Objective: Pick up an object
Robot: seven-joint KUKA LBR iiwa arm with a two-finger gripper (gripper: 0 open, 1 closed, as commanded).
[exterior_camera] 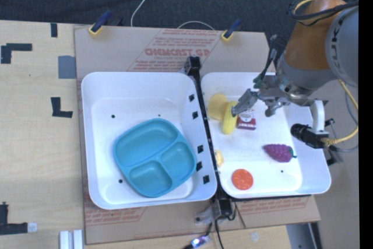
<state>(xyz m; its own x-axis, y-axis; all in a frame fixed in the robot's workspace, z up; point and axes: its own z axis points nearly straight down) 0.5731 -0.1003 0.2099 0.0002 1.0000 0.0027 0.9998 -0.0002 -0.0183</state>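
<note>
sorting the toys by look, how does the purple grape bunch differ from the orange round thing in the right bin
The purple grape bunch is bumpy and longish, lying crosswise; the orange round thing is smooth and disc-like. The grapes lie nearer the bin's right wall, while the orange piece sits lower in the view, close to the front rim. Both are small toys lying loose on the floor of the right bin, apart from the hand.

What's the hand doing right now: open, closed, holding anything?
Hand: open, holding nothing, hanging over the right bin near the yellow toy.
</note>
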